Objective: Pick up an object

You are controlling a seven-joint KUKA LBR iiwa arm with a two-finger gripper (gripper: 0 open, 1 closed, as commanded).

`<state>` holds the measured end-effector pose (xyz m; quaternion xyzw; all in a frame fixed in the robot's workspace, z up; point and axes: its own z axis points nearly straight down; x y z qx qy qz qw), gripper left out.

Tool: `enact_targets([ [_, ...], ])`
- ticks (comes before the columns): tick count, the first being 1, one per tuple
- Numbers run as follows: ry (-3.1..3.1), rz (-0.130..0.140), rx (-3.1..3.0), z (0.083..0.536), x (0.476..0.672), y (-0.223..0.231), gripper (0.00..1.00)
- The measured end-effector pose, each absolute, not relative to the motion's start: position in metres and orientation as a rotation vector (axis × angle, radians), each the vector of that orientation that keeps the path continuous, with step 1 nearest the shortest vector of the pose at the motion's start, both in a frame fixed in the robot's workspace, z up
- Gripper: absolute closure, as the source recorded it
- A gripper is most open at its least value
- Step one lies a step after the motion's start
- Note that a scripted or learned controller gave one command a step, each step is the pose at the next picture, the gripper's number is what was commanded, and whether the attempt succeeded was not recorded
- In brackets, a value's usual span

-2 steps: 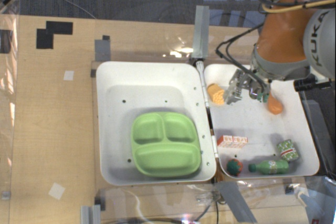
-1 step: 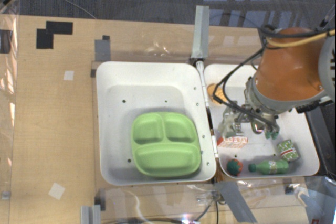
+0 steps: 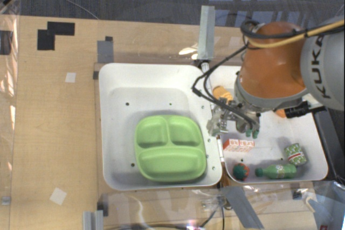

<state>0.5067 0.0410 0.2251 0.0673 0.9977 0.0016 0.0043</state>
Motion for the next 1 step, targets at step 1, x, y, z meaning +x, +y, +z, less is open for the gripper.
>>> enact_targets([
  [1,3.004,0.001,-0.896,0.1853,0.4952,0.056,1.0],
])
